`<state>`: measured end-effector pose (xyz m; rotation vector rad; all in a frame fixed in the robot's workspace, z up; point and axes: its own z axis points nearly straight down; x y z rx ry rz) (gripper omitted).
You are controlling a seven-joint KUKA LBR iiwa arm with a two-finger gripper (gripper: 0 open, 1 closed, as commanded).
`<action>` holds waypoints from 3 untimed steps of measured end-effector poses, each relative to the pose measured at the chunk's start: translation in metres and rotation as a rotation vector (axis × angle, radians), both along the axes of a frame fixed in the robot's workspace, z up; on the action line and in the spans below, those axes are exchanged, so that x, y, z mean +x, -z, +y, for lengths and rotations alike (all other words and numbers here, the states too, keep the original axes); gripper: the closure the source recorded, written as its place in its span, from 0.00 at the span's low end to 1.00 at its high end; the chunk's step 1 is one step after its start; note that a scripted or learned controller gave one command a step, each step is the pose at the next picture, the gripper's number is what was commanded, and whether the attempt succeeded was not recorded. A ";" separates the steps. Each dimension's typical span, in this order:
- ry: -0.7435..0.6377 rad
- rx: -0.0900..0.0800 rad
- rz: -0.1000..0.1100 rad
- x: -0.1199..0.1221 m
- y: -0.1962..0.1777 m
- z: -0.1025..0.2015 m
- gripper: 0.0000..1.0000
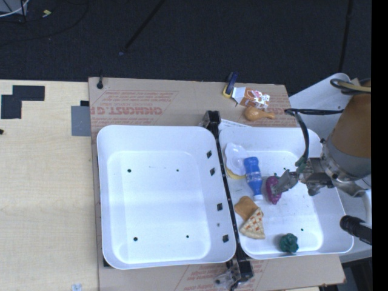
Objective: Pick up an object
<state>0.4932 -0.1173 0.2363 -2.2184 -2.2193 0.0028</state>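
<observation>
Camera view has the gripper (285, 181) down in the right bin (315, 238), reaching in from the right, and its fingers look clamped on a purple object (273, 188) right at the tips. Just past that, touching or nearly so, a blue bottle (252, 173). Below the hand there's a pizza slice (253, 224), and a green lump (288, 242) near the bin's lower wall

My arm (354, 144) cut off at the right edge, gripper (290, 183) fingertips too blurred to read, purple object (273, 188) partly hidden behind them
</observation>
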 end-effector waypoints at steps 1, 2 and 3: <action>0.000 -0.002 -0.003 0.012 0.154 0.028 0.00; -0.001 -0.002 -0.008 0.082 0.147 0.029 0.00; 0.007 0.001 -0.005 0.080 0.136 0.027 1.00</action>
